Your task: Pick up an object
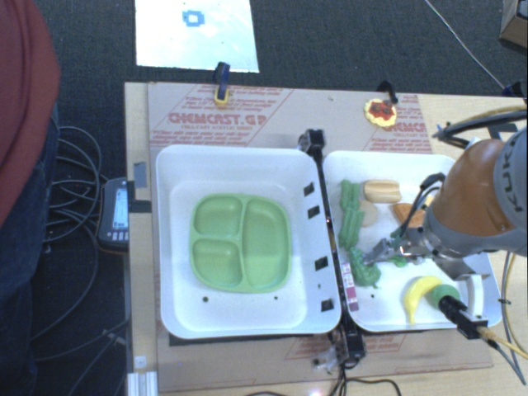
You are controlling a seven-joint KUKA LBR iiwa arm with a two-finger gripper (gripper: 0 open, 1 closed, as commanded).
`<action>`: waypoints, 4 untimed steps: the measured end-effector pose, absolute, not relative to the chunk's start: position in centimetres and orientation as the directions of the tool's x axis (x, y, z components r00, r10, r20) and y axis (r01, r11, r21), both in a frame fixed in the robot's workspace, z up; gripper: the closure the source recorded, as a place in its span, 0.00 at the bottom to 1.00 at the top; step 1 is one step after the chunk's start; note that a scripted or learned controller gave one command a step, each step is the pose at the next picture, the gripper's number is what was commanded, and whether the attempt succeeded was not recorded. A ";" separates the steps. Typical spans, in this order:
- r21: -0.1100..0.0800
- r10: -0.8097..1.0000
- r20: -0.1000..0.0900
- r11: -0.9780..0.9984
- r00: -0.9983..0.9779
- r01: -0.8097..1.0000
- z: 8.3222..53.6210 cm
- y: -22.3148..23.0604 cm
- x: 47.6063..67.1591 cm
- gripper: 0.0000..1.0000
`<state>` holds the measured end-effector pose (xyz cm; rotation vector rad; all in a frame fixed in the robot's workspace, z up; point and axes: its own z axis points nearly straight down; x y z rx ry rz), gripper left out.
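Hand (381,252) sits low in the right bin (487,308), finger state indeterminate. Green bean pods (353,221) lie touching it. Risk: closely packed items, a glancing close likely slips off.

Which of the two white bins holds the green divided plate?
The left bin, the one farther from the arm. The green divided plate lies flat in its middle. The right bin instead holds toy food, including a yellow banana, with the gripper over it.
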<state>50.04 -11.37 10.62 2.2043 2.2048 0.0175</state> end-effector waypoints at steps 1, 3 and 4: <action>0.019 1.000 0.003 0.013 -0.013 1.000 24.7 -3.1 50.4 0.00; 0.004 1.000 -0.003 -0.003 0.003 1.000 18.5 -1.4 52.7 0.00; -0.002 1.000 0.004 0.011 -0.011 1.000 18.4 6.9 49.4 0.00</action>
